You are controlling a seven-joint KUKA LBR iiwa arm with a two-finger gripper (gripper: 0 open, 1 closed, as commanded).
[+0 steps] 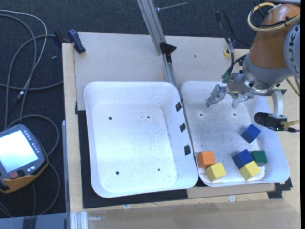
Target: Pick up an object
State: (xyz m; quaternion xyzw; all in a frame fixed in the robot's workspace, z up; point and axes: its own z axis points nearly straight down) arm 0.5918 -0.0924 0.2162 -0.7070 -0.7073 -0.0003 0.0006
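Observation:
My gripper [226,98] hangs over the far part of the right bin [209,128], open, with nothing between its fingers. Several small blocks lie at the near end of that bin. A blue block [250,133] sits alone, closest to the gripper and to its lower right. Nearer the front edge are an orange block [206,159] with a yellow block [215,171] touching it. To their right is a cluster of a second blue block [242,157], a green block [259,157] and another yellow block [249,170].
The left bin [128,137] lies beside the right one, with black clips along their shared rim. A slanted metal pole [150,18] rises from behind the bins. A teach pendant [19,156] and cables lie off the bench at left.

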